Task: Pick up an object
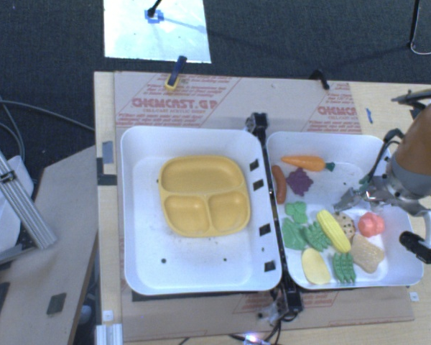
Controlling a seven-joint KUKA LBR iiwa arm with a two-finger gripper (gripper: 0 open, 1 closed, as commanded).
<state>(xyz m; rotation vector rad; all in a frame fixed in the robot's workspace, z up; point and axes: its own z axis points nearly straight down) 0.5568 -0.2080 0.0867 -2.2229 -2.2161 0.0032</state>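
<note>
Near edge: light wooden bench [108, 293], with a clear protective sheet printed in red lettering [174, 103] under the bins.

Left shallow white plastic bin [140, 264] holds a yellow three-compartment plastic plate [203, 195], flat, about centred. Black clips [261, 185] run along the seam where the two bins meet.

Right shallow white plastic bin [402, 268] holds the toy food, crowded toward its near half. Nearest: a pale yellow lemon-shaped piece [316, 266], a dark green ridged vegetable [343, 266] just right of it, a tan bread-like block [367, 253]. Behind these: a yellow corn cob [333, 231] lying at a slant, a brown speckled cookie [347, 226] partly under it, light green leafy pieces [299, 228] to the left, a pink-red round fruit [371, 224] to the right. Farther back: a purple grape cluster [299, 182], a reddish-brown sausage [279, 183] along the left wall, an orange carrot with green top [305, 162] at the far side.

The arm's two-finger gripper [353, 198] comes in from the right, low over the right bin, tip just beyond the cookie and the round fruit. Finger spread: cannot tell; nothing seen between them.

Far: a yellow-and-blue clamp [176, 73] at the bench's far edge, then dark carpet [309, 20] with a pale square sheet [156, 20] on it. Grey cables [29, 113] and a metal rail [18, 196] at left.
</note>
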